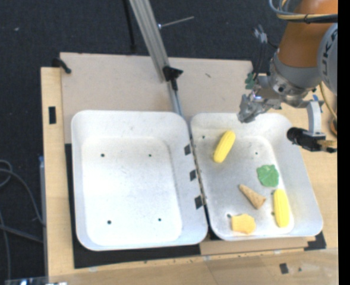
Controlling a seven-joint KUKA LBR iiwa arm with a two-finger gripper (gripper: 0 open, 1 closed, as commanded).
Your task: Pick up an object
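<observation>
Nearest the camera, a flat orange wedge-shaped piece lies at the front edge of the right shallow white bin. Just right of it stands a yellow corn cob, lengthwise along the bin. An orange-brown cone lies between them, slightly farther back, with a green leafy piece just behind it. A second yellow corn cob lies tilted toward the bin's rear left.

The grey arm with its orange band reaches in from the right, wrist angled down and leftward. Its gripper hangs over the rear rim of the right bin, apart from every object; nothing sits between the fingers, though whether they are spread or closed cannot be told at this resolution.

The left shallow white bin adjoins the right one. A slanted aluminium rail rises behind both bins.
</observation>
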